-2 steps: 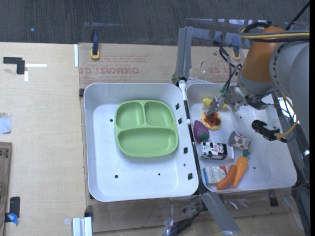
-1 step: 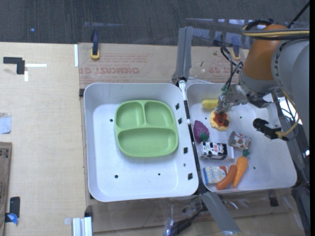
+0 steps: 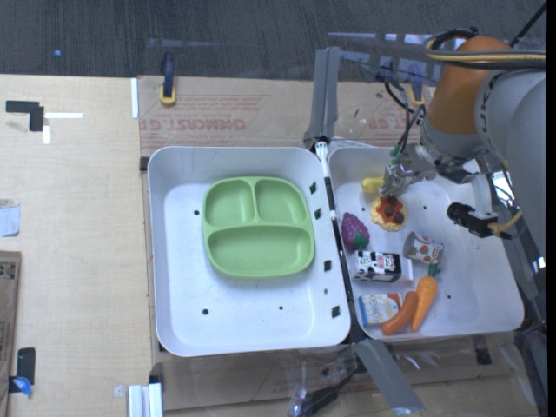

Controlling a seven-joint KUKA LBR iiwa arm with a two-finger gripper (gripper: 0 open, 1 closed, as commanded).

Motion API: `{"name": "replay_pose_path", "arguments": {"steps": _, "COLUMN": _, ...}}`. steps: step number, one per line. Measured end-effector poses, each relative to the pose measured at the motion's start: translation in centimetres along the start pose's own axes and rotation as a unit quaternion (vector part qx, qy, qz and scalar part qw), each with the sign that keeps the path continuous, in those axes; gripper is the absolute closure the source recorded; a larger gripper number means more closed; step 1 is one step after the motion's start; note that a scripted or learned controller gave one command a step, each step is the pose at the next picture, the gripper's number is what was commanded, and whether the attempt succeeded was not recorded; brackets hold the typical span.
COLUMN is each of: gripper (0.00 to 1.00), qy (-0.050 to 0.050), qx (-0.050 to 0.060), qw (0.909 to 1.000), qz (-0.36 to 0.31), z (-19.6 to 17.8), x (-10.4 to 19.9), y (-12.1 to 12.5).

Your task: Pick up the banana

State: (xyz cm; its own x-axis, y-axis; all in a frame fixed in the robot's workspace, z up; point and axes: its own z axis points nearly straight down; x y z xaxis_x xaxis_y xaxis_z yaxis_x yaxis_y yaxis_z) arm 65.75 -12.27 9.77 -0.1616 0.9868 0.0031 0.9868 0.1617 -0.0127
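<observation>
The banana (image 3: 372, 183) is a small yellow piece lying in the right bin (image 3: 473, 320) near its back left corner, partly hidden by the gripper. My gripper (image 3: 395, 185) hangs low over the bin, just right of the banana and directly behind a yellow and red toy food piece (image 3: 388, 214). I see nothing lifted off the bin floor.
The right bin also holds purple grapes (image 3: 354, 230), a black and white carton (image 3: 378, 265), a small orange and white carton (image 3: 423, 250), two carrots (image 3: 417, 302) and a blue and white packet (image 3: 375, 307). A green divided plate (image 3: 258, 227) lies in the left bin (image 3: 174, 320).
</observation>
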Motion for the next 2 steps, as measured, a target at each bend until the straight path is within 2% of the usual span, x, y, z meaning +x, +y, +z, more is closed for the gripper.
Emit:
{"name": "replay_pose_path", "arguments": {"steps": 1, "gripper": 0.00, "qy": -0.002, "qx": -0.006, "qw": 1.0000, "qz": -0.001, "z": 0.55, "x": 0.16, "y": 0.19}}
{"name": "replay_pose_path", "arguments": {"steps": 2, "gripper": 1.00, "qy": -0.003, "qx": -0.006, "qw": 1.0000, "qz": -0.001, "z": -0.29, "x": 0.06, "y": 0.17}}
